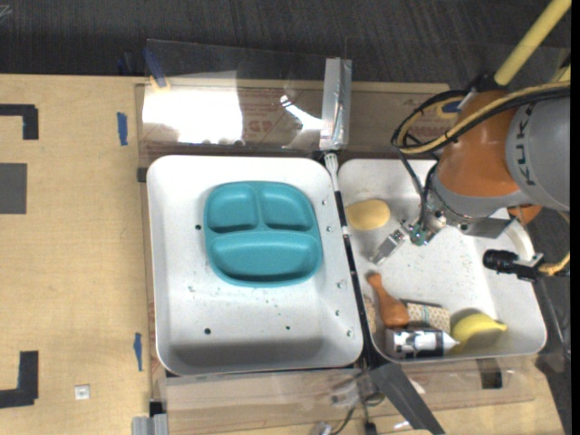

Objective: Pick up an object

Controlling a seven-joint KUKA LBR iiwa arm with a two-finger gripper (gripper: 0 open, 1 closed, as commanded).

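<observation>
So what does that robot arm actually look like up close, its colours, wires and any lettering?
The arm is bulky and rounded, grey with a broad orange band above the wrist. Dark letters from the maker's name, KUKA, show on the grey casing. Yellow and black cables loop across the orange part. The gripper at its end is small and metallic, silver-grey, with a touch of green beside it.

Robotics lab, bench [72, 243], taped markers [121, 127]
</observation>
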